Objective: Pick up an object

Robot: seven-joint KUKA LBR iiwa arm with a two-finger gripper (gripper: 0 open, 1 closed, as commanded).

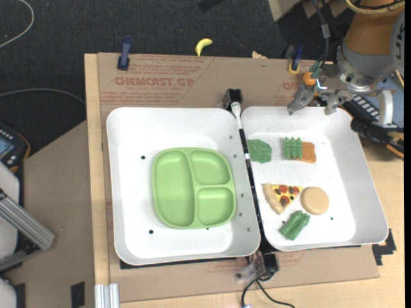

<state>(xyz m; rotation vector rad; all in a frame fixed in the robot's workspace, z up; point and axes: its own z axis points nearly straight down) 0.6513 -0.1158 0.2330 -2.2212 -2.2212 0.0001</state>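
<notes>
Two bins of smooth white plastic with a dull sheen are seen, the left bin and the right bin. Under them a matt brown cardboard sheet is laid. In the left bin a divided plate of matt green plastic is seen. The gripper, at the right bin's far edge, is made of grey metal.
</notes>
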